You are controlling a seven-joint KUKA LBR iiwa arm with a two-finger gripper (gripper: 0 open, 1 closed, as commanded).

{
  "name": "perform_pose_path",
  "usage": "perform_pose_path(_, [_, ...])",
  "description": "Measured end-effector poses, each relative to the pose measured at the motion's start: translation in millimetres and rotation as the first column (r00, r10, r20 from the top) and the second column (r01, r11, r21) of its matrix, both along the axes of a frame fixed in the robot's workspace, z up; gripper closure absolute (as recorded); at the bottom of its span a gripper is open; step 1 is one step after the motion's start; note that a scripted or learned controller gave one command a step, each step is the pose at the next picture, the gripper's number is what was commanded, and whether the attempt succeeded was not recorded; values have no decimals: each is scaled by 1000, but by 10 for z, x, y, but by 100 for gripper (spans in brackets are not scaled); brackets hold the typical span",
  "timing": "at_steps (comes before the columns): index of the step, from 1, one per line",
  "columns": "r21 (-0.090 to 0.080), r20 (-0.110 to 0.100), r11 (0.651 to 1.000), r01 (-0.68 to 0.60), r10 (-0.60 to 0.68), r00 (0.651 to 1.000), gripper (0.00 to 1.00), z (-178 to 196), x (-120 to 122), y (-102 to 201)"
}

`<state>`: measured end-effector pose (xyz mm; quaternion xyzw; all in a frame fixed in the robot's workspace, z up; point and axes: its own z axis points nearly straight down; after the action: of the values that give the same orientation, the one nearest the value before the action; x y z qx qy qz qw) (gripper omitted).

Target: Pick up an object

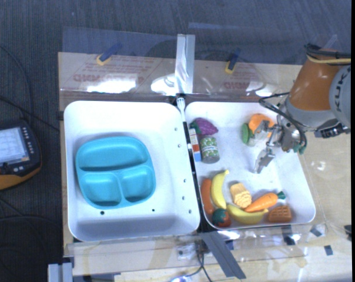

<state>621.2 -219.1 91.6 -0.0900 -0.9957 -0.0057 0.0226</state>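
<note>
Two bananas [220, 188] lie in the right bin [301, 181], one upright along its left, one curved along the near wall; one carrot [263, 202] points right. Tool [265, 157] hangs nearby, fingers narrow, holding nothing.

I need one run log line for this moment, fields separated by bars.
gripper: over right bin, nothing between fingers | nearest: orange toy | blue tray: in left bin | pick: not yet done

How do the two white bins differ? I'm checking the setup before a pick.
The left bin holds one blue divided tray; the right bin holds many small toy foods, such as a banana and a carrot. The hand hangs over the right bin. Both are shallow and white.
</note>
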Motion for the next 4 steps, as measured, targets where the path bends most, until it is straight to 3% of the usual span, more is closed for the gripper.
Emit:
perform_pose_path(1, [-20,54,994,-111,112,992,0,-10,-678,-46])
perform_pose_path(2, [-12,23,976,-216,216,976,0,-7,-50,-82])
perform_pose_path(3, [-23,51,992,-123,124,991,0,-17,300,375])
perform_pose_path(4, [-18,57,996,-82,83,995,0,-12,-35,752])
